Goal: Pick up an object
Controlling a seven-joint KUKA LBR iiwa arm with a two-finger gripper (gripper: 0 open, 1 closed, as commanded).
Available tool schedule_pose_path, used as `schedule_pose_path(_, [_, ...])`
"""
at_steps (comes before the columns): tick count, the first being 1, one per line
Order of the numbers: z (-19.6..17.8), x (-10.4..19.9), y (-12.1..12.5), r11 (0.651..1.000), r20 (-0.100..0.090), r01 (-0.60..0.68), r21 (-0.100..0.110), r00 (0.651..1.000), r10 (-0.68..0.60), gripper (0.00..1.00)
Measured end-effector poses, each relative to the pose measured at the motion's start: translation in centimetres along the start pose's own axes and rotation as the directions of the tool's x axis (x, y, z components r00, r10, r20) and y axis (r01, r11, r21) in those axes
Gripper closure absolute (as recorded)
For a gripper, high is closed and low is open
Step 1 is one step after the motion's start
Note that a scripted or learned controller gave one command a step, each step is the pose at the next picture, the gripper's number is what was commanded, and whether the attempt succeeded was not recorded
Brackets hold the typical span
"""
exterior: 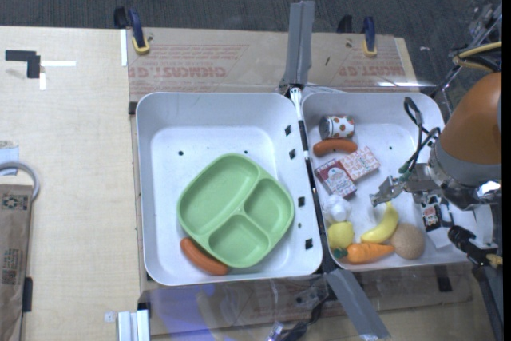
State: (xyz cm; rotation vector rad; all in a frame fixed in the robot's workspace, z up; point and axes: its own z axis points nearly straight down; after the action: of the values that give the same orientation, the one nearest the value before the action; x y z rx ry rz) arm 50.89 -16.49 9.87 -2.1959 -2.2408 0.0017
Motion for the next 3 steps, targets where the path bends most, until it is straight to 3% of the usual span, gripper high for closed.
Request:
schedule_pose_path(1, [0.8, 1.1, -3.1, 0.951, 0.001, 0.311, -0.001, 0.951, -0.311, 0.00])
schedule_pose_path(2, [-1.3, 4.3, -1.1, 0.993, 0.002, 0.115, -0.002, 0.993, -0.115, 0.00])
schedule_pose_path(3, [0.8, 2.5, -2.8, 0.923, 0.002, 0.385, -0.001, 0.923, -0.385, 0.00])
